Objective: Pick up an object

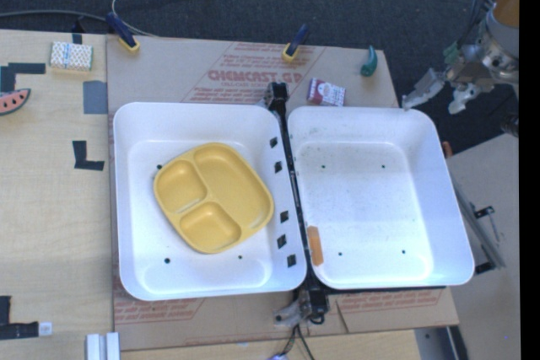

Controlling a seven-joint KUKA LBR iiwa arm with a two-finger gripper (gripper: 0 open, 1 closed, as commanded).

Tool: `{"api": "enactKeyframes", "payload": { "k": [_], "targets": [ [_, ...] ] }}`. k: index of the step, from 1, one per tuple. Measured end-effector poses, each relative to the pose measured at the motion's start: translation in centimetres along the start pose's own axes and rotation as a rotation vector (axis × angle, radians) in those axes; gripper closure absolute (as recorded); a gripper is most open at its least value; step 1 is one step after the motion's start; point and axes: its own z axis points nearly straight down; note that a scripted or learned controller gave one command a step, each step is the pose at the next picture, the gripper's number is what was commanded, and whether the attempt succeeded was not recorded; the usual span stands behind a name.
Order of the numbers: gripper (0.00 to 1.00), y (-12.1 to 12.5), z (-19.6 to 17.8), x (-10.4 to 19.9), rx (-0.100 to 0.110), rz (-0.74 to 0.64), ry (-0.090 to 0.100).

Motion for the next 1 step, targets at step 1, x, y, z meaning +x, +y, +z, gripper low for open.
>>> {"api": "enactKeyframes", "payload": {
  "k": [1],
  "targets": [
    [0.0, 2.56, 11.52, 2.26, 0.005, -0.001, 0.002]
  ]
}}
